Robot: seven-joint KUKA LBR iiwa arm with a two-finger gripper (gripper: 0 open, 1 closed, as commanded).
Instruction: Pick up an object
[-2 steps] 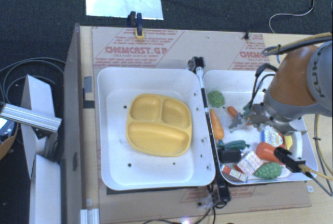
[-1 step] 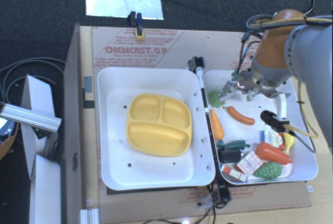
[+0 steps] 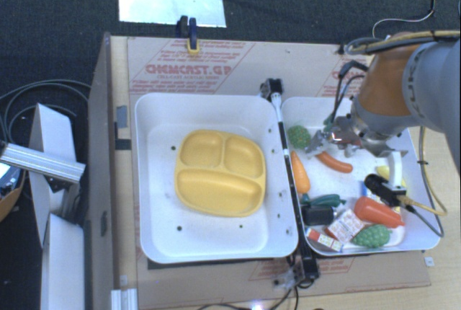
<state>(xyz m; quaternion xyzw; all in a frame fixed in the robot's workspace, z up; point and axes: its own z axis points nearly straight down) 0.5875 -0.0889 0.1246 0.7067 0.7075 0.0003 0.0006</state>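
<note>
Gripper (image 3: 330,140), its opening impossible to judge, hovers just above the orange sausage (image 3: 335,162).

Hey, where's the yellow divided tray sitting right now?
The yellow divided tray lies in the middle of the left white bin in the camera view, just across the divider from the carrot in the right bin.

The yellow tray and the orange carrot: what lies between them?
In the camera view, between the yellow tray and the orange carrot lie bare white floor of the left bin and the two bins' adjoining rims.
</note>
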